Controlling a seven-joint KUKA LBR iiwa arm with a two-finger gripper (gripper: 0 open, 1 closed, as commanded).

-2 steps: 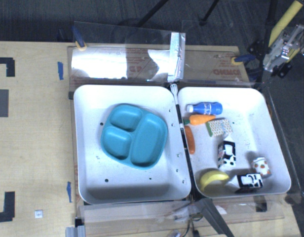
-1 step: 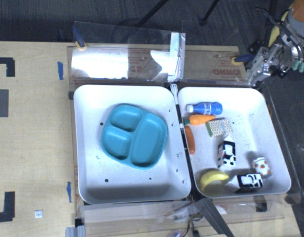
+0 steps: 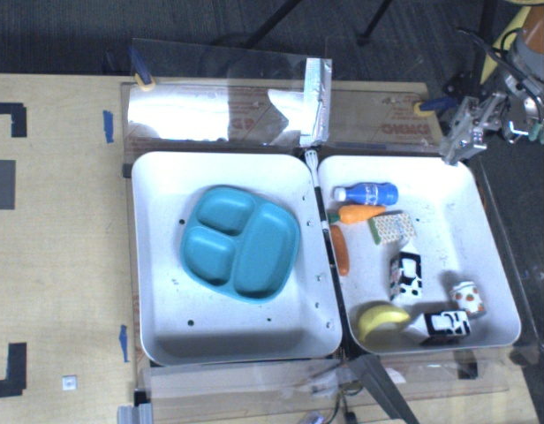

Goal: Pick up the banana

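The banana [image 3: 381, 321] is a short yellow-green curved piece lying in the front left corner of the right bin [image 3: 484, 237]. It rests close to the bin's front wall, just left of a black-and-white toy [image 3: 447, 323]. My gripper [image 3: 460, 138] hangs over the right bin's far right corner, above the rim. That puts it well away from the banana, on the opposite side of the bin. Nothing shows in its grasp.
The right bin also holds a blue bottle [image 3: 367, 193], an orange carrot [image 3: 360, 213], a second orange piece [image 3: 341, 251], a checkered packet [image 3: 393, 228], a cow-patterned toy [image 3: 406, 275] and a small white-orange ball [image 3: 466, 297]. A blue divided plate [image 3: 241, 241] fills the left bin [image 3: 157, 184].
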